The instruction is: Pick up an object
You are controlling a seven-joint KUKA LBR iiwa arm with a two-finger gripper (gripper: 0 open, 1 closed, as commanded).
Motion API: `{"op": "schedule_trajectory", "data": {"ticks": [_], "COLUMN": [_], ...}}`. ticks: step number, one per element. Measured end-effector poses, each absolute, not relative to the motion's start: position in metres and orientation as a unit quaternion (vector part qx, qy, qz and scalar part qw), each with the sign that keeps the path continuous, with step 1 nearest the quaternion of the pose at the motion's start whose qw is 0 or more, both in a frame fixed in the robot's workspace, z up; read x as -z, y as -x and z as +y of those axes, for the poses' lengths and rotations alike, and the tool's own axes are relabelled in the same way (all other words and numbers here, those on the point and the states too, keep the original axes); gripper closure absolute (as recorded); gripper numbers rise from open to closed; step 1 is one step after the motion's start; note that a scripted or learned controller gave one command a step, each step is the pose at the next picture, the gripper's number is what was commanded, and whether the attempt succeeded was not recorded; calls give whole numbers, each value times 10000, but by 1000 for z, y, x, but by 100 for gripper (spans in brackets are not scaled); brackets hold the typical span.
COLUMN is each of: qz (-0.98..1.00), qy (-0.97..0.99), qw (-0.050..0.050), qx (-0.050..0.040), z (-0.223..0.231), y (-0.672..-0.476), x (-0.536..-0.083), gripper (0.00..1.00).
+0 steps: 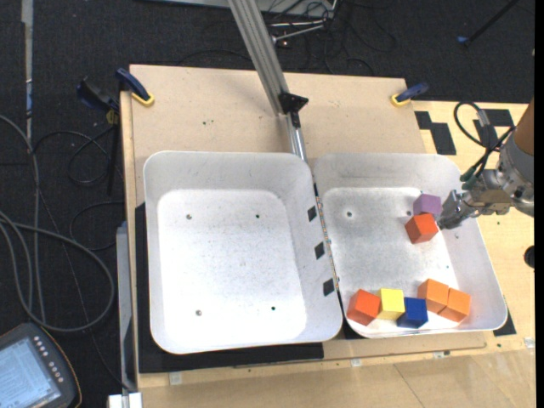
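In the right bin (374, 195) a red-orange cube (421, 228) sits by the right wall with a purple block (427, 203) touching it just behind. My gripper (450, 213) hangs at the right rim of that bin, its tip right beside the red-orange cube and the purple block. Along the bin's front edge lie an orange block (365, 306), a yellow cube (392, 302), a blue cube (414, 313) and two orange blocks (446, 298). Nothing shows between my fingers.
The left bin (225, 249) lies beside the right one, with a slanted metal pole (259, 45) rising over the divider at the back. Blue-yellow clamps (134, 86) hold the board's far corners. Cables (480, 126) run at the right.
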State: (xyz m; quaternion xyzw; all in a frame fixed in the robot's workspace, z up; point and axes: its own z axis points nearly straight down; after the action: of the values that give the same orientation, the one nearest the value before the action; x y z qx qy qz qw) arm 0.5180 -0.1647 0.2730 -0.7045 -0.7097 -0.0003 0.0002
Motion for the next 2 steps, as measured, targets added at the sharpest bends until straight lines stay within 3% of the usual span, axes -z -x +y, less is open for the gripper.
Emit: {"op": "schedule_trajectory", "data": {"ticks": [2], "qz": [-7099], "qy": [7043], "qw": [13], "qx": [-2], "z": [-60], "y": [-549], "x": [-256], "gripper": [100]}}
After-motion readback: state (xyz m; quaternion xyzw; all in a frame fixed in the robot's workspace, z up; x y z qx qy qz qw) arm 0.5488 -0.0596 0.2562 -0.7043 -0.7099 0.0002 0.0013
